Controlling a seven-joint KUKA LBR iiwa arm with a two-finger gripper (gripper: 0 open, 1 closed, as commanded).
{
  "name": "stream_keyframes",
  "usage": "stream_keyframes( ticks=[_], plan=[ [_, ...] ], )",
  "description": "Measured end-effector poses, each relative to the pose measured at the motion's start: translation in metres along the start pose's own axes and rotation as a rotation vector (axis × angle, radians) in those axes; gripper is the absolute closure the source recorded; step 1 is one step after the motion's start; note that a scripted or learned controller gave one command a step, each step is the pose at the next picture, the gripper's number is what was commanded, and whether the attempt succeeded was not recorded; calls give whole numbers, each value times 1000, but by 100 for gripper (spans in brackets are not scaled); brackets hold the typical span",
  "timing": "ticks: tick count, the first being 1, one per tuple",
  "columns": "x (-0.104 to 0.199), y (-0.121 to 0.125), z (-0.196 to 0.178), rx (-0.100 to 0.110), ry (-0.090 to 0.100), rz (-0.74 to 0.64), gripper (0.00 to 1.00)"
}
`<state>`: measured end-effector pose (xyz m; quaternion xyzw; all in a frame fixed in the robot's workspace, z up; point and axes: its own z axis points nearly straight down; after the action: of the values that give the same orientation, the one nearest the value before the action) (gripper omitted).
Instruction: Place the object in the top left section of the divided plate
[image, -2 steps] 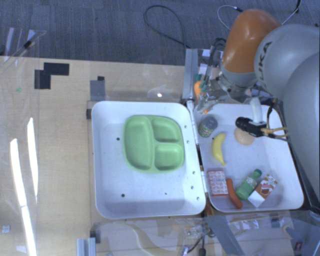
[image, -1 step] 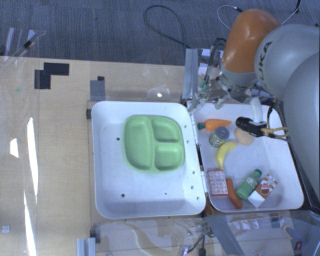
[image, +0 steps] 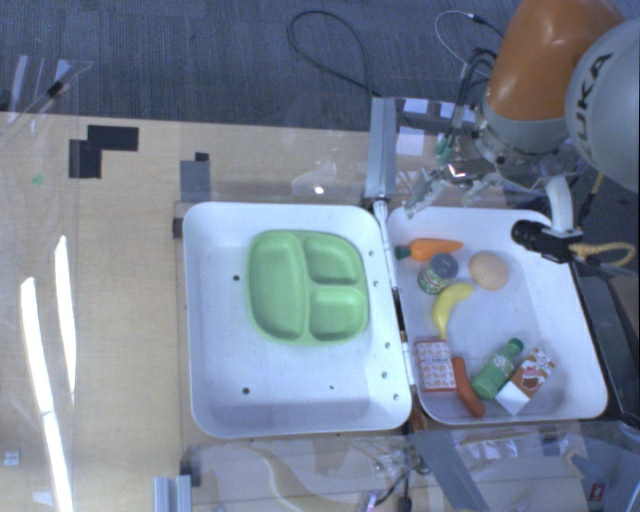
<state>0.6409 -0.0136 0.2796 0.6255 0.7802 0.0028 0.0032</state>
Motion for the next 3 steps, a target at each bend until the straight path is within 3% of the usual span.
stream_keyframes(
  ticks=[1, 2, 3],
  plan=[
    [17, -75, 59, 5, 1, 139, 0],
    [88, -116, 89, 7, 1, 326, 0],
    [88, -114, 79, 2, 3, 328, 100]
  ],
)
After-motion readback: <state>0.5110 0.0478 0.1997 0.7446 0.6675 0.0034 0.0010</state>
